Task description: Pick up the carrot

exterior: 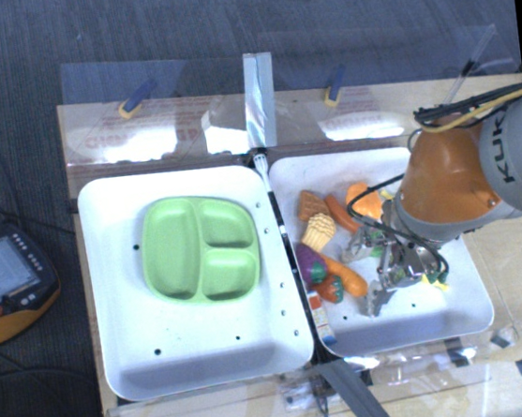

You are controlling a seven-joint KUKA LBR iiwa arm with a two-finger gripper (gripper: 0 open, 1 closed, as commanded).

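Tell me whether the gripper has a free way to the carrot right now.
Probably yes. The gripper hangs in the right bin, just right of the carrot, with bare bin floor between them. The purple toy and the strawberry crowd the carrot's left side, which may hamper a clean grasp.

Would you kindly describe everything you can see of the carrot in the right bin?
The carrot is a small orange toy, plastic-looking, tapered, lying flat on the floor of the right bin, slanting from upper left to lower right. Its left end meets a cluster of toy food, beside a red piece and a purple one. The gripper hangs just to its right, apart from it.
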